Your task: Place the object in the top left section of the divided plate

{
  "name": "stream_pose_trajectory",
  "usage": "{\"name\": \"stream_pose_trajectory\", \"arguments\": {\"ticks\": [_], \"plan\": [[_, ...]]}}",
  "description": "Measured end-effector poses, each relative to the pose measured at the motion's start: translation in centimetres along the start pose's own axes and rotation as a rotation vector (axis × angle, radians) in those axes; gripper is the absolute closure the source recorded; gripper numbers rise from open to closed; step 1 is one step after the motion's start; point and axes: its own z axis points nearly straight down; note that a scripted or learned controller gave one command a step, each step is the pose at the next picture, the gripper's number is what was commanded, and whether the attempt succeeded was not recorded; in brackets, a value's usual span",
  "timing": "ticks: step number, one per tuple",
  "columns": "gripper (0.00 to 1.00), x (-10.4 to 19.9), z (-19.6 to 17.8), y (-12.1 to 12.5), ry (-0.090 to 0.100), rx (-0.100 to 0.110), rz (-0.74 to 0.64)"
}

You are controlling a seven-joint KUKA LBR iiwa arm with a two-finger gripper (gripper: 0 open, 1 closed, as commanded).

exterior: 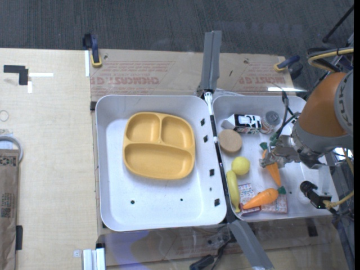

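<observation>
- Fingers [272, 157] hang low over the right bin [298, 212], near its middle, right at the top end of a carrot [273, 172]; from where I stand I cannot tell how far apart they are or whether they grip it.
- That carrot lies just under them, orange, pointing toward the bin's near edge.
- Second carrot [261, 198] lies by the near edge, partly on a flat packet [275, 207].
- Lemon [241, 165], banana [232, 187] and a tan round disc [229, 141] sit along the bin's left wall.
- Small black-and-white carton [247, 122] rests near the far edge.
- Yellow divided plate [159, 145] sits in the left bin [112, 207], toward its far edge, its top left section bare.
</observation>
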Motion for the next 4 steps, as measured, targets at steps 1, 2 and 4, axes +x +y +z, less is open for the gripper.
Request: {"name": "stream_pose_trajectory", "arguments": {"ticks": [1,2,4], "plan": [[1.0,1.1,-1.6,9.1,-0.002,-0.004,-0.063],[1.0,9.8,-9.3,7.8,-0.003,-0.004,-0.224],[1.0,7.9,-9.8,12.1,-0.003,-0.004,-0.123]]}}
